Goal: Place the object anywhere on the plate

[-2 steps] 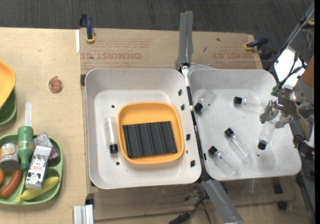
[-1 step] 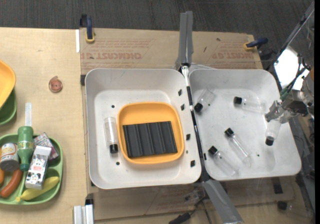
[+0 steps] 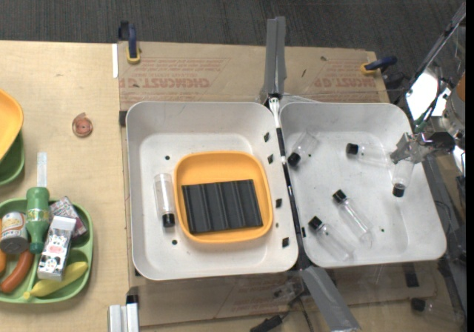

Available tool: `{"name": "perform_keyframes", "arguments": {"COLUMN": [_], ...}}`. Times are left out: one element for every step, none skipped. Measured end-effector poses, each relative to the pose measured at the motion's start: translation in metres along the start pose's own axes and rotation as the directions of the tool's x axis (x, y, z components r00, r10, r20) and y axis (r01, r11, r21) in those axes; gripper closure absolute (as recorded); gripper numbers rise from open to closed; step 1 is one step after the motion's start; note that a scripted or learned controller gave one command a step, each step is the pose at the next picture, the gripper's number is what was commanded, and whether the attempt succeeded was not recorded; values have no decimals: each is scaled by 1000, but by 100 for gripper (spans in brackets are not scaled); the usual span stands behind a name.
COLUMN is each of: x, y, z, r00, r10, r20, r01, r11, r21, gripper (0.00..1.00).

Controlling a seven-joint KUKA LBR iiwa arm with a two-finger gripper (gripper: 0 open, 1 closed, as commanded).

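Observation:
My gripper [image 3: 413, 148] is low over the right edge of the right bin [image 3: 415, 245]. A clear vial with a black cap [image 3: 400, 178] lies or hangs directly below it, its upper end meeting the gripper; I cannot tell whether it is held. The orange plate [image 3: 222, 162] sits in the left bin [image 3: 144, 249] and carries a black ridged block [image 3: 221, 205]. Another clear vial with a black cap [image 3: 164, 198] lies just left of the plate.
Several more capped vials [image 3: 349, 210] are scattered over the right bin's floor. A grey divider post [image 3: 275, 56] stands between the bins at the back. A green tray of toy food [image 3: 44, 256] sits at far left on the bench.

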State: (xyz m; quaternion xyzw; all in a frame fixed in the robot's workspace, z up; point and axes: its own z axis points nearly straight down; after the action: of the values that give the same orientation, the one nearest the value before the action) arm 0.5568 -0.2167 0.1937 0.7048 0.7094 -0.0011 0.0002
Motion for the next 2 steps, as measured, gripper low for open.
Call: {"name": "perform_keyframes", "arguments": {"x": [-5, -5], "y": [10, -1], "z": [8, -5], "r00": [997, 973], "r10": [-78, -233], "r20": [0, -2], "r01": [78, 233], "r11": [997, 973], "r21": [-1, 0], "gripper": [100, 100]}}
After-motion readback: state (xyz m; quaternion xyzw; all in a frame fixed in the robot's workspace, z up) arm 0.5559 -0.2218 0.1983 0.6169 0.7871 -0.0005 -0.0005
